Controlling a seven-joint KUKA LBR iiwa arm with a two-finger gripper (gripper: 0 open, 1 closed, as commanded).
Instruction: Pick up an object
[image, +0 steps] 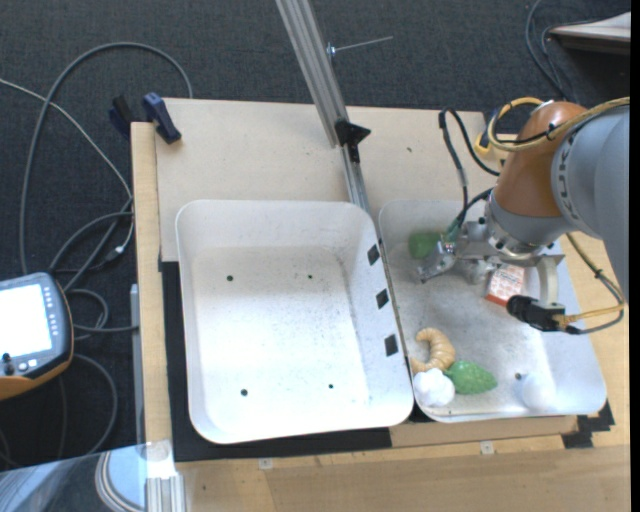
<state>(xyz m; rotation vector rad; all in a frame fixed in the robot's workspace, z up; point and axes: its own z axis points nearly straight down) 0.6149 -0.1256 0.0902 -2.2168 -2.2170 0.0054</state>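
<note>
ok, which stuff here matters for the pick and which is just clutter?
Job:
end effector
green lump
red-and-white packet
tan curl
white ball
green leaf shape
right bin

Lying about:
left bin
blue clamp
handheld controller

No text, label, brand or number can be read; any print is too small to be made out.

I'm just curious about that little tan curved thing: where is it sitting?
The tan curved piece lies in the right bin, near its front left corner, just above a white ball and beside a green lump.
</note>
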